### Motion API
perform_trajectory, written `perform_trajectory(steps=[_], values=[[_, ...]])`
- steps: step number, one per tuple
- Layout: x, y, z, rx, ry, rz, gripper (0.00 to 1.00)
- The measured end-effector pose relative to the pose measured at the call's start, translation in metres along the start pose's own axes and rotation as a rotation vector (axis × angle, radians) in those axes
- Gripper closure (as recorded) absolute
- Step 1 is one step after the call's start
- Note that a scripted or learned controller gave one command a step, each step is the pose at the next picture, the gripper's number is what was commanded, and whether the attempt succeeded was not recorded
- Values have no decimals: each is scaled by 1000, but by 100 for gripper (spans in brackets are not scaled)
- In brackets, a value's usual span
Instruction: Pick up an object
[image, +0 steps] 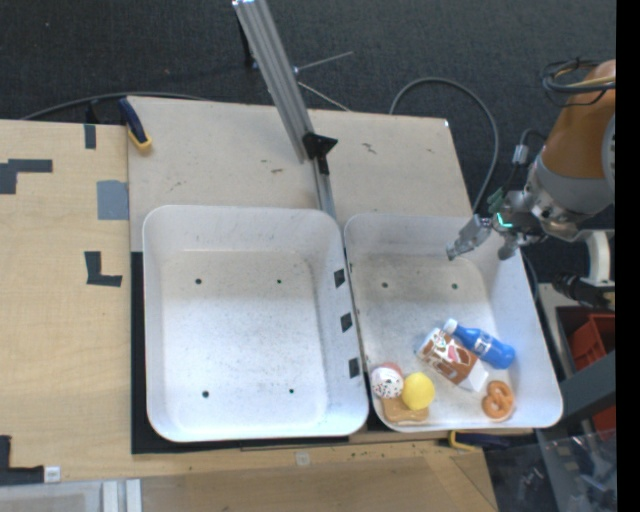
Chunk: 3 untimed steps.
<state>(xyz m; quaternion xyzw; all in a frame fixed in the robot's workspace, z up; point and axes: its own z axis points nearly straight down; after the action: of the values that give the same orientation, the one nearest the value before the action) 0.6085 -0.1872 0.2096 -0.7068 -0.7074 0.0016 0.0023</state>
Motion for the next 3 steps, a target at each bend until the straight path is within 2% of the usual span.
perform_trajectory(steps=[1,3], values=[[0,1,-3,-4,-1,-2,0],[1,1,116,2,-1,-1,0]])
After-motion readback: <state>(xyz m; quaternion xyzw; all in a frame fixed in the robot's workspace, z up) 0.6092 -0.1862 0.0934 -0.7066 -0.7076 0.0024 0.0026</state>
